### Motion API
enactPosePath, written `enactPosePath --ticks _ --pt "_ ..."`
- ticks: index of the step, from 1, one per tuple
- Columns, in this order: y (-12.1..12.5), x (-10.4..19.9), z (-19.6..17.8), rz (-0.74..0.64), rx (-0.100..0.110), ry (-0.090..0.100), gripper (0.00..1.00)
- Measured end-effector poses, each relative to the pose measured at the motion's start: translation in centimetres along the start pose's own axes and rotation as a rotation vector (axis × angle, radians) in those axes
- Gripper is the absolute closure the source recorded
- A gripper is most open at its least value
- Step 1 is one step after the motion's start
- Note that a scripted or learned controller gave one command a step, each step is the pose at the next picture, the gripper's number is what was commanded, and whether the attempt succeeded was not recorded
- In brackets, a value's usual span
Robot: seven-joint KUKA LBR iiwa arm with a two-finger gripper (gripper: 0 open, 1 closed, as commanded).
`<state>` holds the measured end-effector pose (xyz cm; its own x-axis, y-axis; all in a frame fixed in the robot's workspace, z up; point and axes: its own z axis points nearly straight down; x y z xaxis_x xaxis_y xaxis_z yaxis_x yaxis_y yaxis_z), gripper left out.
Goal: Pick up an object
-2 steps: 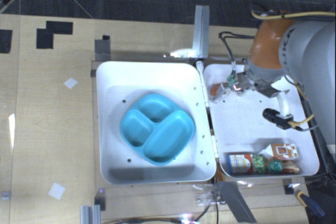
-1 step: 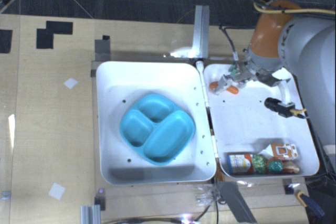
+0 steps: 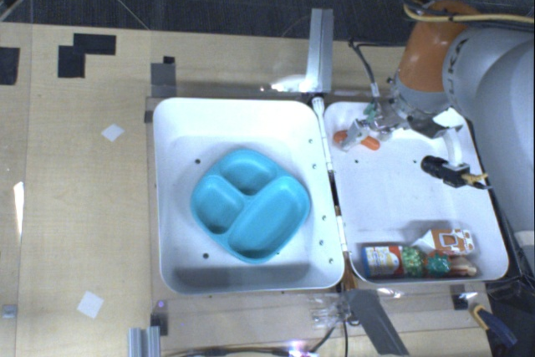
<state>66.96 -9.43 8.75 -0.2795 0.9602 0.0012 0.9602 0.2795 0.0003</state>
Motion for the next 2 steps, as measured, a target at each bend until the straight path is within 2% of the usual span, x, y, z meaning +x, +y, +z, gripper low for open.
enactPosePath --ticks 1,2 --pt "0.1 0.1 -1.1 -0.004 -0.003 -0.003 1.0" --pt "2.5 8.3 -10.0 -0.082 -0.008 -0.003 1.0"
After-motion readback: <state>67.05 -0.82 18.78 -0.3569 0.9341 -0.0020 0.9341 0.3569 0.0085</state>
